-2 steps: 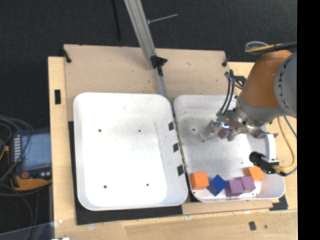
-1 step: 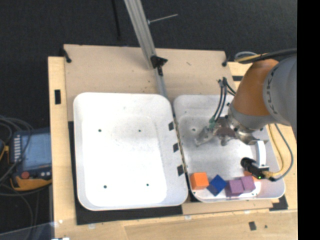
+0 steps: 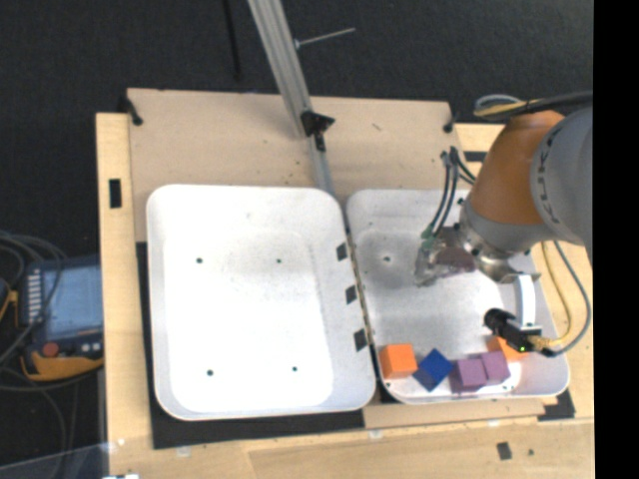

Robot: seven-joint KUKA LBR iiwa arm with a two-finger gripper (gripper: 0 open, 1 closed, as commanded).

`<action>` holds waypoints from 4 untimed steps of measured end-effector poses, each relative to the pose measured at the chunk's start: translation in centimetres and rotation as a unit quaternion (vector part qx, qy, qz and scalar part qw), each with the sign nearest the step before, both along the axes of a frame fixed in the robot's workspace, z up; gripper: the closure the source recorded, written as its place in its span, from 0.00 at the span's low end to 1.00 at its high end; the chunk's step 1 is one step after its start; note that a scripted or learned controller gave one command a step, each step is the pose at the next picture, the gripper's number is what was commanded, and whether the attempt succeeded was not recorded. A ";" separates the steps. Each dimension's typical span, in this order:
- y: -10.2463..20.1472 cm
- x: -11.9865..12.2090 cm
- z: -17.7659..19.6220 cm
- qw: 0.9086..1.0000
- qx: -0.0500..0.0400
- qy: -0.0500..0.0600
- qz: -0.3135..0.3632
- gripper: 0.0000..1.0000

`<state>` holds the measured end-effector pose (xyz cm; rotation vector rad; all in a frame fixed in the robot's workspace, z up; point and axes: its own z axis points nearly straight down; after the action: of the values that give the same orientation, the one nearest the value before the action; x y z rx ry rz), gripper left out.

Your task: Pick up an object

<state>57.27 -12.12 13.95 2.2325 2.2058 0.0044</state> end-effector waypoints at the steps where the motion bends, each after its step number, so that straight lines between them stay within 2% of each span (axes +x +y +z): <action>1: -1.1 0.2 6.0 1.000 -0.001 -0.002 0.001 1.00; 2: -1.2 0.3 9.2 1.000 0.000 -0.001 0.006 1.00; 4: 9.1 -2.3 11.3 1.000 0.001 0.002 0.010 1.00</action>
<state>54.93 -2.98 25.22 2.2128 2.2319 0.0038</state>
